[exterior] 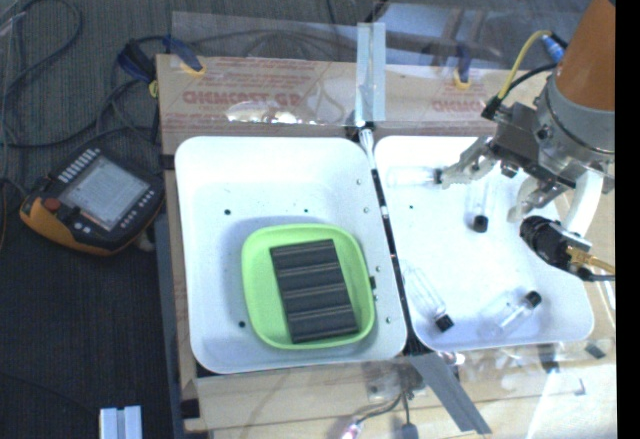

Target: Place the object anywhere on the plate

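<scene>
A green square plate (pixel 258 257) sits in the left bin (pixel 205 187). A dark grey ribbed block (pixel 314 289) lies flat on the plate, covering most of its middle. My gripper (pixel 500 184) hangs over the back of the right bin (pixel 440 257), far from the plate. Its fingers (pixel 462 170) are spread open, and nothing is held between them. A small clear vial with a black cap (pixel 478 209) lies on the bin floor just below the gripper.
Two more clear vials with black caps lie near the right bin's front edge, one (pixel 430 299) at the left and one (pixel 512 311) at the right. A teach pendant (pixel 95 199) rests on the floor left of the bench. A clear wall (pixel 300 77) stands behind the bins.
</scene>
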